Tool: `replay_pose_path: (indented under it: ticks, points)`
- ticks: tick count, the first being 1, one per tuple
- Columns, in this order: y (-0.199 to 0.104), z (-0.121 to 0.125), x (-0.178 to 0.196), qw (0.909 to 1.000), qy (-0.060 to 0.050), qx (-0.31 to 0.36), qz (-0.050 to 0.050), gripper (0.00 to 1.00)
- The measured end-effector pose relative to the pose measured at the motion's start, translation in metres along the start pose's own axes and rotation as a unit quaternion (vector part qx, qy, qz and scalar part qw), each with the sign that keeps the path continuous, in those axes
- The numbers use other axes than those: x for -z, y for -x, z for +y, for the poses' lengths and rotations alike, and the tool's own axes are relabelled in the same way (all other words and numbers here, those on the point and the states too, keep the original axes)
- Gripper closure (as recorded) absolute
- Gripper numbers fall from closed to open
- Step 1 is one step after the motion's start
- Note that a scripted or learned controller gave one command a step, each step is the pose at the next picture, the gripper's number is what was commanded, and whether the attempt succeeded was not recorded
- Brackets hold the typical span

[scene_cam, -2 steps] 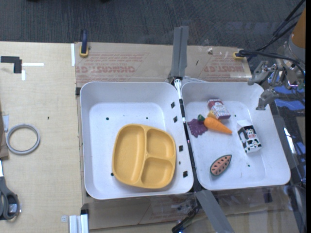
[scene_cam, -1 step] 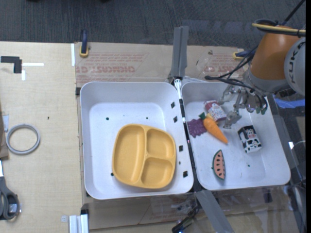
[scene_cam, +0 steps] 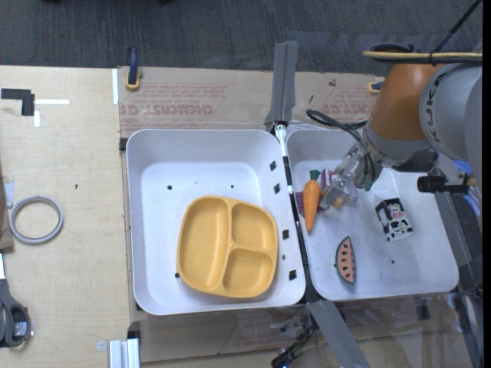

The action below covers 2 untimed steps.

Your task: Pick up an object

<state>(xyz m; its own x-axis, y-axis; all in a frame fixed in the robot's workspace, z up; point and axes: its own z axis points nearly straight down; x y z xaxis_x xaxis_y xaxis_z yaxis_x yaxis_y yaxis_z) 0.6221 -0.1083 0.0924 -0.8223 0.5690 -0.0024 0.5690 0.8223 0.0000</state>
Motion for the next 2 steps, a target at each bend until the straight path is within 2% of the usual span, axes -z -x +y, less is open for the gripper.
replay_pose_path:
  ticks: [1,2]
  points:
    - [0.0005,0.0010,0.0096,1.0000,0.000,0.002,-0.002,1.00]
    - [0.0013,0.0018,0.0194,1.0000,-0.001,0.003,-0.004,1.00]
